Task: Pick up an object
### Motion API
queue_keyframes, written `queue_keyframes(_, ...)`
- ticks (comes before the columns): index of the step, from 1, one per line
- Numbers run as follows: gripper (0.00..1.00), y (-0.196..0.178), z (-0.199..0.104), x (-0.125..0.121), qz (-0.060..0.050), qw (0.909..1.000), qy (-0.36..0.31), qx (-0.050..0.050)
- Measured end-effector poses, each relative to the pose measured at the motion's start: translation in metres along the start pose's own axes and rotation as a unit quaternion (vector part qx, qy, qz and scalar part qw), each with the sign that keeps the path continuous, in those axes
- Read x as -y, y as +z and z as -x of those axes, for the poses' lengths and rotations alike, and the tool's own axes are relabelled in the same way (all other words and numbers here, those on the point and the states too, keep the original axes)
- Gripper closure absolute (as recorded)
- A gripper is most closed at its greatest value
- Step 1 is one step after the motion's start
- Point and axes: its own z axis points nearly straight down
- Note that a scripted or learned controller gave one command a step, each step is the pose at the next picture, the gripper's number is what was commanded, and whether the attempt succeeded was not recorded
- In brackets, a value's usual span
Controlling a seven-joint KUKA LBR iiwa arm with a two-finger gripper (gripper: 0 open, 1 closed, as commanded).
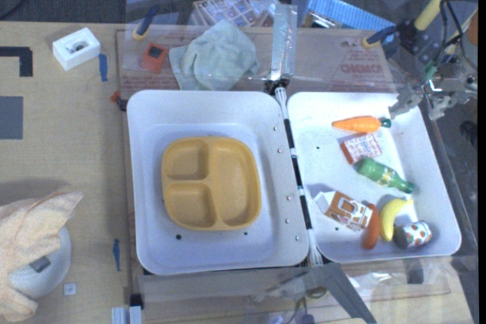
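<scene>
Carrot (357, 124) lies near the far edge of the right bin (440, 186), just beside the gripper (410, 104), whose state I cannot tell. Probably light, stiff, smooth plastic, liable to roll; best pinched across its thicker middle.

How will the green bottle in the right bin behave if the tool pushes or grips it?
The bottle lies on its side, and its round body looks apt to roll when pushed. Its glossy surface may slip in a grip. It touches the red packet, which would probably shift with it.
</scene>
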Motion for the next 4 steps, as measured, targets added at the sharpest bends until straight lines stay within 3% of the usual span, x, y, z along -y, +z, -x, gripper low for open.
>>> queue_keyframes(1,0.00,0.142,-0.036,-0.027,0.003,0.9980,-0.064,0.001)
queue_keyframes(2,1.00,0.131,-0.036,-0.028,0.003,0.9979,-0.064,0.002)
queue_keyframes(3,0.00,0.131,-0.036,-0.028,0.004,0.9979,-0.064,0.002)
queue_keyframes(4,0.00,0.142,-0.045,0.047,0.002,0.9983,-0.058,0.000)
